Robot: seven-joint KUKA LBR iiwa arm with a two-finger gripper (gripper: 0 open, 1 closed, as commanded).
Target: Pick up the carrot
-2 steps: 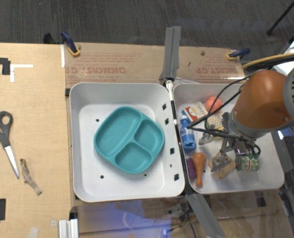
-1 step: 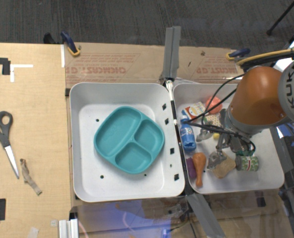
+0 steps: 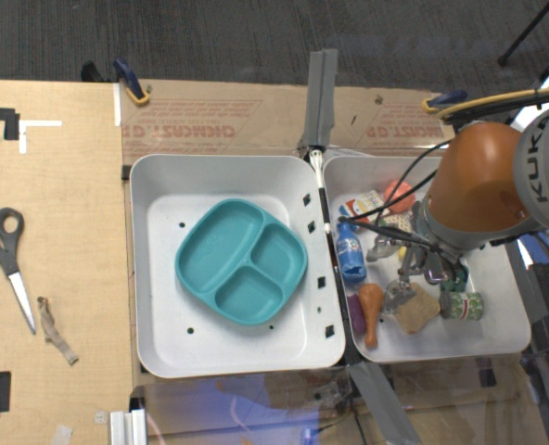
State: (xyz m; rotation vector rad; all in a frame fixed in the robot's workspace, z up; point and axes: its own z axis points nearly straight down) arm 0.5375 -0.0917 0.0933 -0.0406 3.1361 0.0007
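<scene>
carrot (image 3: 371, 311) | right bin (image 3: 506, 336) | just left of pincer (image 3: 402, 290)

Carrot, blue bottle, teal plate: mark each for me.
carrot (image 3: 372, 311), camera view, middle of its orange body.
blue bottle (image 3: 351, 253), camera view, middle of its side.
teal plate (image 3: 193, 258), camera view, left rim.

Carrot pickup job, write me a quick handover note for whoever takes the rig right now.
Pincer: low in the right bin, over the clutter; grip state cannot be read from this view.
Carrot: lying in the right bin near its left wall, beside the blue bottle, just left of the pincer.
Teal plate: in the left bin.
Done: arm is down in the bin.
Left: grasp the carrot and lift it.
</scene>
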